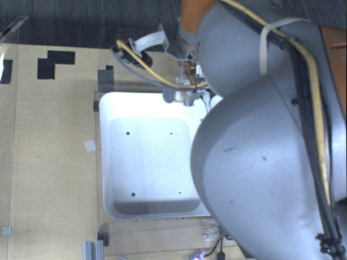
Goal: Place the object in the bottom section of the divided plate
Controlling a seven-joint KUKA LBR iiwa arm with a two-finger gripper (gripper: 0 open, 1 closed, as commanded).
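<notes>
Grey metal parts of the end effector [187,95] peek out at the 12 o'clock rim of the white bin [106,145], tucked under the arm's bulk. Whether it is open, closed or gripping anything cannot be told. Where the object and the divided plate lie cannot be told either, as the arm covers everything toward 3 o'clock.

Just above the end effector, toward 12 o'clock, sits the orange band [198,7]. From it a yellow cable [142,64] loops out toward 10 o'clock, beside a white strap [150,39]. The grey arm [260,161] swells from the centre to the 3 and 5 o'clock edges, with a second pale cable running along its casing.

The bin's floor is bare white with four small dark dots and a shadow along its 6 o'clock wall. A grey bracket [105,80] stands at its 11 o'clock corner.

The surface [49,161] is pale wood, stretching toward 9 o'clock. It bears black blocky marks [54,64] at 10 o'clock and a small pale patch [89,145] just beside the bin. Dark carpet [81,4] fills the 11 o'clock strip beyond the surface, and a brown panel [333,47] shows at 2 o'clock.
</notes>
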